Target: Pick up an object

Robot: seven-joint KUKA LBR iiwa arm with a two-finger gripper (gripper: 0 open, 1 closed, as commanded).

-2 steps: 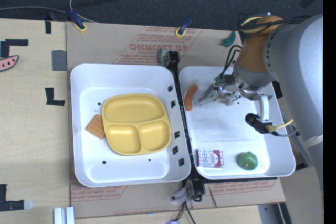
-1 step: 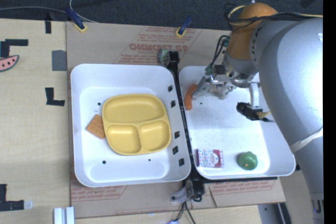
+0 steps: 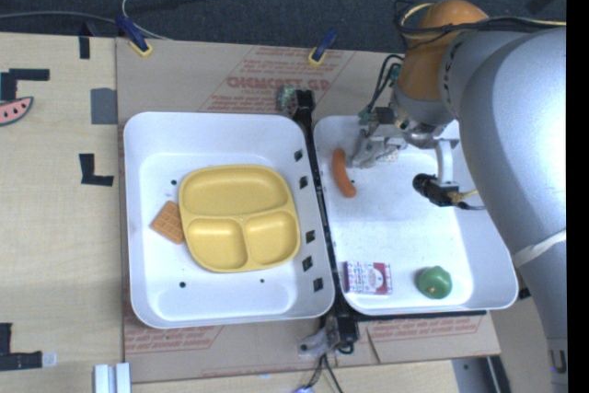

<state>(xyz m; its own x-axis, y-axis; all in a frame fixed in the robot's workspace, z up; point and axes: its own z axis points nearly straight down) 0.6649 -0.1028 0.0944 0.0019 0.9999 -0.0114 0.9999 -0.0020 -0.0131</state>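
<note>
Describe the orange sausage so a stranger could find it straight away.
Look at the right bin of the two white ones. Along its left wall, near the top, lies the sausage, just left of the gripper. It is long, thin and orange, unlike the round green apple and the flat red packet lower down.

Two white bins here: the left bin (image 3: 147, 281) carries a pale yellow divided tray (image 3: 239, 216), plain and glossy, with a tan waffle-patterned cracker (image 3: 168, 222) peeking out at its left edge. In the right bin (image 3: 396, 207) there's an orange sausage-shaped piece (image 3: 342, 173), a red-and-white printed packet (image 3: 367, 277) and a bright green round fruit (image 3: 434, 282). The arm (image 3: 515, 124) is silver-grey, topped by an orange band (image 3: 433, 51), and its gripper (image 3: 375, 147) is grey metal. Beneath everything, brown cardboard (image 3: 248, 83) with faded red lettering, held by blue-and-yellow clamps (image 3: 134, 36).
</note>
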